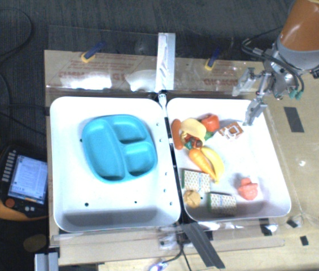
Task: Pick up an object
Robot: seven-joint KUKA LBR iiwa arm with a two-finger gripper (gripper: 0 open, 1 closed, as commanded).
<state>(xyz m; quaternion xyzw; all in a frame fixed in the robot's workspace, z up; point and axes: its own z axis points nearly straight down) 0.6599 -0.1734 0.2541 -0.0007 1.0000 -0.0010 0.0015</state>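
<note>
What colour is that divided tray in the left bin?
The divided tray is light blue, seen best in the camera view.

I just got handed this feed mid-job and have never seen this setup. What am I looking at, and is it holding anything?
One fixed camera looks down at a slant on two white bins. The grey and orange robot arm reaches in from the right; its end effector hangs over the right bin's upper right corner, with nothing visible between its fingers. That bin holds toy food: a banana, a red piece, small patterned boxes. The left bin holds a blue divided tray.
</note>
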